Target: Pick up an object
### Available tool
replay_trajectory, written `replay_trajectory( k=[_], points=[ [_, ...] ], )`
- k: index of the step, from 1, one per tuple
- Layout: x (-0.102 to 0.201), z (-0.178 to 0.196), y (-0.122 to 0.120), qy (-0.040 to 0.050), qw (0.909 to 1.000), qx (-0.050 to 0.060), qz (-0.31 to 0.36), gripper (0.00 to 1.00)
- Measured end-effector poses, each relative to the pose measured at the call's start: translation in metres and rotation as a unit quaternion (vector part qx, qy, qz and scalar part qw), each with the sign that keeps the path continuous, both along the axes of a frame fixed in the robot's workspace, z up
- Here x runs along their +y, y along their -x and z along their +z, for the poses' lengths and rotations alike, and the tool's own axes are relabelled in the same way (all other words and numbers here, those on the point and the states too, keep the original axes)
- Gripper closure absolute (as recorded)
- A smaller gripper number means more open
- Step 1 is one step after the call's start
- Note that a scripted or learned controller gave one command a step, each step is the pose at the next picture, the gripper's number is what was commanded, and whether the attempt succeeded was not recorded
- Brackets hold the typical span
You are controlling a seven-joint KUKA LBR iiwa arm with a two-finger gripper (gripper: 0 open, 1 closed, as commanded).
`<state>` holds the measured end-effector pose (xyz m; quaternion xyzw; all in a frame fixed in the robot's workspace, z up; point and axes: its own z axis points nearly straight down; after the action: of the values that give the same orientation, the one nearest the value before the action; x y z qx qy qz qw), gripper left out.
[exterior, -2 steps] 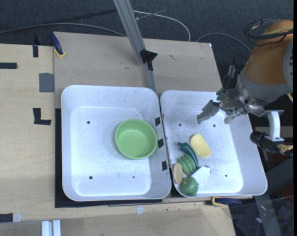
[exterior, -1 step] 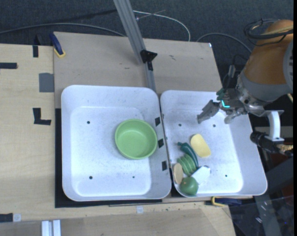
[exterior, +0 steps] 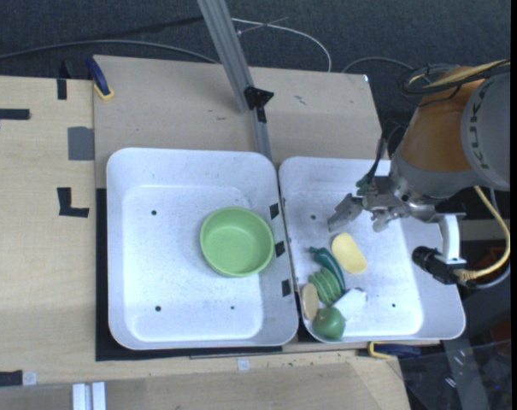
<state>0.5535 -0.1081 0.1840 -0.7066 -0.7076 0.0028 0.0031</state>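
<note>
My gripper (exterior: pixel 361 215) hangs over the middle of the right bin (exterior: pixel 403 314), fingers spread open with nothing between them. Just below it lies a yellow lemon-shaped piece (exterior: pixel 349 253). Beside that sits a green ribbed toy (exterior: pixel 327 278), then a tan piece (exterior: pixel 310 300), a small white block (exterior: pixel 353 300) and a green round fruit (exterior: pixel 330 322) near the bin's front left corner. A green bowl (exterior: pixel 236 241) rests in the left bin (exterior: pixel 138 314).
A grey pole (exterior: pixel 228 45) slants down from the top to the rear junction of the bins. Cables (exterior: pixel 450 267) hang off the arm at the right bin's right rim. Cardboard (exterior: pixel 173 101) lies behind the bins.
</note>
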Motion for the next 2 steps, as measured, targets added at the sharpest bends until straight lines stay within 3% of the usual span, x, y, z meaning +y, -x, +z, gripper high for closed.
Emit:
replay_trajectory(
  k=[2],
  points=[
    [-0.003, -0.095, 0.004, 0.0018, 1.0000, -0.005, 0.000, 0.00]
  ],
)
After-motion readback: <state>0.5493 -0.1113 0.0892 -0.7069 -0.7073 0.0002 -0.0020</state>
